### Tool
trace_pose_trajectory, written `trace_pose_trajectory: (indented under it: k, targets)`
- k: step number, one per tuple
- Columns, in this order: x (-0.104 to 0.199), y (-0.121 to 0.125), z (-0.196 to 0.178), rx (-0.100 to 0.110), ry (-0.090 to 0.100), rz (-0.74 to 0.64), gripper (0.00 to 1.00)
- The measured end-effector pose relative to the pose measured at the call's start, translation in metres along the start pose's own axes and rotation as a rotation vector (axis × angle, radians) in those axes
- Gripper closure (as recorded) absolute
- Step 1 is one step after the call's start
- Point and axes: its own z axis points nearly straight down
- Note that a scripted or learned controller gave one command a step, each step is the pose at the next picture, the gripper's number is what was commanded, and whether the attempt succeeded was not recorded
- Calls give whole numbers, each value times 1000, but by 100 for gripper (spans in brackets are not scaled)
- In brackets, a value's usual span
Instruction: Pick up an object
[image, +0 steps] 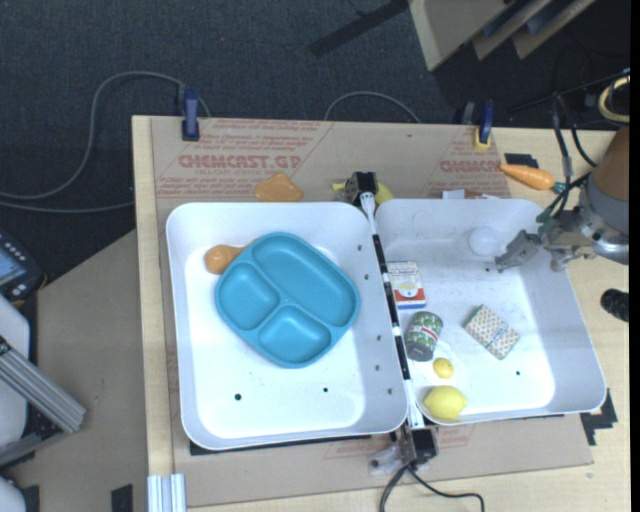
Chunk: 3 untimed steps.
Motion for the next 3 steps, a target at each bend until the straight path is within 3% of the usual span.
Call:
trace_pose_trajectory:
  k: [1,2,3]
  targets:
    - [115,-34,5,15,10,-6,0]
    - [117,-39,80,4,4,0,0]
    - [105,-60,79,13,7,2,0]
